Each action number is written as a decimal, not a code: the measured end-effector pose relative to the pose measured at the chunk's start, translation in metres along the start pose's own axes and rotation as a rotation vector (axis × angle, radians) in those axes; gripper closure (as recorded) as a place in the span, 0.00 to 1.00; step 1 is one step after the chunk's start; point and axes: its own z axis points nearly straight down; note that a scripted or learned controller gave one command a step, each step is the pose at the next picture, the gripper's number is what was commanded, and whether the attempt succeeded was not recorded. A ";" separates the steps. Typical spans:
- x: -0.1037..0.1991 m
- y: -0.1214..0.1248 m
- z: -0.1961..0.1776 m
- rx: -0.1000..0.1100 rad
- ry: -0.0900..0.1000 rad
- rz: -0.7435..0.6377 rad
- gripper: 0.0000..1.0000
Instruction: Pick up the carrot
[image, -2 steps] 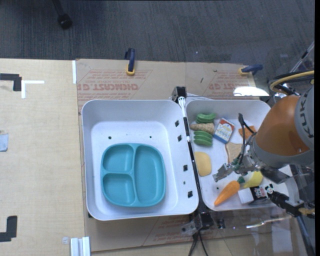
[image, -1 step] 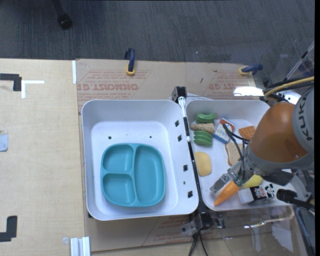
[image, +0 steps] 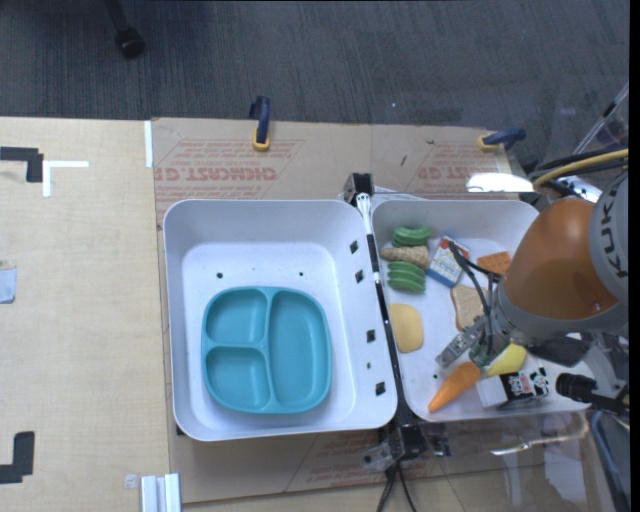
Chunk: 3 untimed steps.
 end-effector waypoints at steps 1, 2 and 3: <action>0.004 0.104 -0.090 0.004 0.001 0.129 1.00; 0.004 0.104 -0.090 0.005 0.001 0.127 0.00; 0.008 0.030 -0.098 0.005 0.002 0.059 0.00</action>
